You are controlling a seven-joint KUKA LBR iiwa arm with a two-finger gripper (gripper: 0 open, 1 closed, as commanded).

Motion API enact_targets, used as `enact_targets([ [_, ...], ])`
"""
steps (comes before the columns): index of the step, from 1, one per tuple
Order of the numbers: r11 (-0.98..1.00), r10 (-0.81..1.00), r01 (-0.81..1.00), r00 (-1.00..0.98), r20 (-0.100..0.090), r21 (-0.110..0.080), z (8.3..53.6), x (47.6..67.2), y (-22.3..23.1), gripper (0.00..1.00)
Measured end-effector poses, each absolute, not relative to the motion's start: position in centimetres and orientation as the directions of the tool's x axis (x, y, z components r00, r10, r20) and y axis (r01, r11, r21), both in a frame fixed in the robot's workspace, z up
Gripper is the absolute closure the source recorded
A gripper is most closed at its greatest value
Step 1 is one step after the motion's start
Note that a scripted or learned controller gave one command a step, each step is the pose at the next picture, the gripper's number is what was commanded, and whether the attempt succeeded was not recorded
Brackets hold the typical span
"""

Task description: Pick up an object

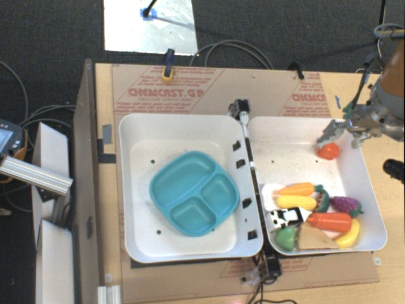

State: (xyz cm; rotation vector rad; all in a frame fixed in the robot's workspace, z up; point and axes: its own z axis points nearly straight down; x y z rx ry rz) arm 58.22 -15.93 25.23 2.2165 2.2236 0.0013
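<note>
My gripper (343, 138) hangs over the back right part of the right bin (288, 138), with the grey arm coming in from the right edge. Its fingers stand apart, so it is open with nothing between them. A small red round toy (328, 151) lies on the bin floor just under the left fingertip (329, 133). A heap of toy food fills the bin's front right corner: an orange carrot (294, 188), a yellow piece (296, 201), a purple eggplant (345, 203), a red-orange piece (329, 220), a yellow banana (350, 234) and a green piece (285, 238).
The left bin (145, 138) holds a teal divided plate (194, 193). A black divider strip (248, 170) runs between the two bins. Cables lie behind the bench, and a silver sheet (150, 18) lies on the floor beyond.
</note>
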Motion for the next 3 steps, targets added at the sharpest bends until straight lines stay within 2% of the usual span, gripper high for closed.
enact_targets([
  [1,0.001,1.0,1.0,-0.001,-0.001,0.003,12.7,60.7,-19.0,0.0],
  [2,0.0,1.0,1.0,0.0,0.0,-0.002,8.2,57.8,-20.7,0.0],
  [3,0.008,1.0,1.0,-0.008,-0.003,0.011,8.7,66.0,-19.5,0.0],
])
